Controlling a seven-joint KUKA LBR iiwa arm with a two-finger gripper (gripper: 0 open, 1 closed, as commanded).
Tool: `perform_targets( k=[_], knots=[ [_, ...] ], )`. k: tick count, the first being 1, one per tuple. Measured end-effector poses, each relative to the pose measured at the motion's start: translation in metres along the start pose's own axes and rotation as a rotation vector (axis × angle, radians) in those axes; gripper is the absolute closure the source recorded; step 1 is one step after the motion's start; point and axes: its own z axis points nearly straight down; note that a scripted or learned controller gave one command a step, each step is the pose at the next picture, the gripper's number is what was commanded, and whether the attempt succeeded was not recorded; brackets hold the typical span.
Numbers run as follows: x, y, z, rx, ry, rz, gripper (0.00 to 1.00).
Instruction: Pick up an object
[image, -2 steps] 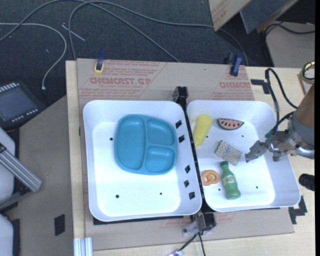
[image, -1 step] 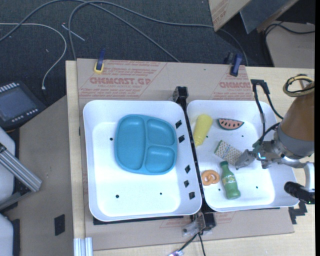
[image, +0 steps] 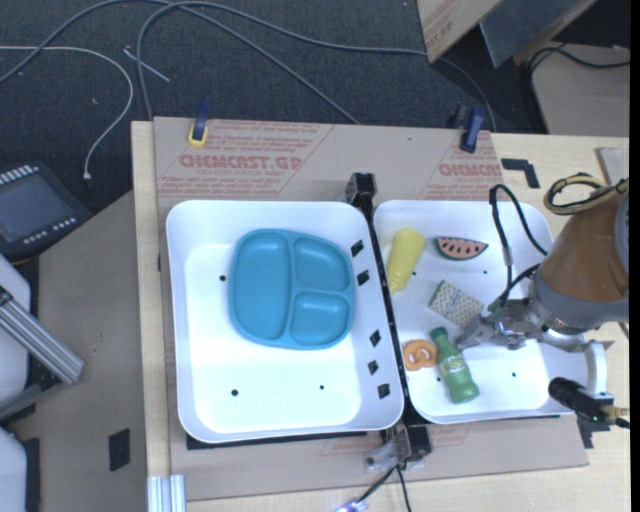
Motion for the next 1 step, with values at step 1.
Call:
perform_targets(
  k=[1],
  knots=[
    [-0.0001, 0.0014, -0.0135, -0.006, -0.001, 0.000, 1.00]
  ],
)
